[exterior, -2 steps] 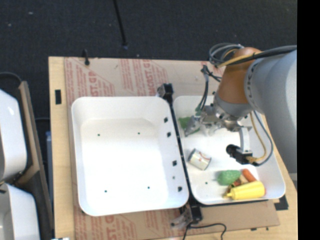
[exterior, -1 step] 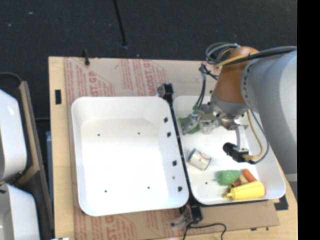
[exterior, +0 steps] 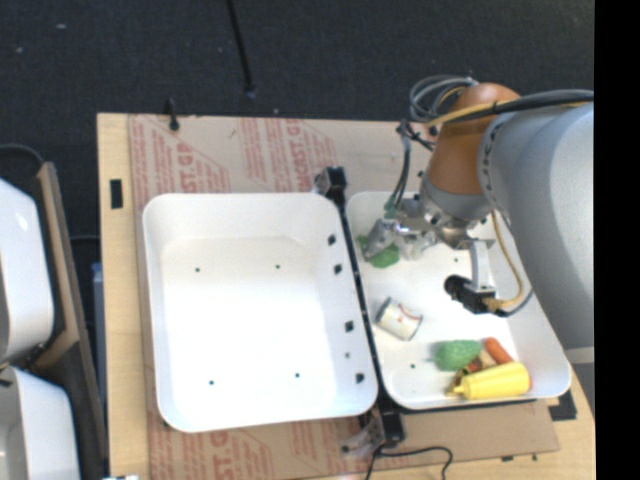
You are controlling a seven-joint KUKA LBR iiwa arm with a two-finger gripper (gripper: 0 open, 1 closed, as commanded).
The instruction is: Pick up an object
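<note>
Camera view: my pincer point(exterior: 383, 238) low in right bin point(exterior: 540, 353), green piece point(exterior: 383, 258) at its tip; grip state unclear. Cardboard-topped bench point(exterior: 230, 158), dark floor point(exterior: 120, 38) at 12 o'clock.

Two shallow white bins sit side by side on the tabletop point(exterior: 120, 298); the left bin point(exterior: 160, 228) and the right bin point(exterior: 545, 353) meet along a dark divider strip point(exterior: 352, 278); under them lies a cardboard sheet point(exterior: 230, 153) printed with red lettering; beyond is dark floor point(exterior: 120, 38) crossed by a thin black cable point(exterior: 238, 38); white objects point(exterior: 20, 268) stand at the far left.
</note>
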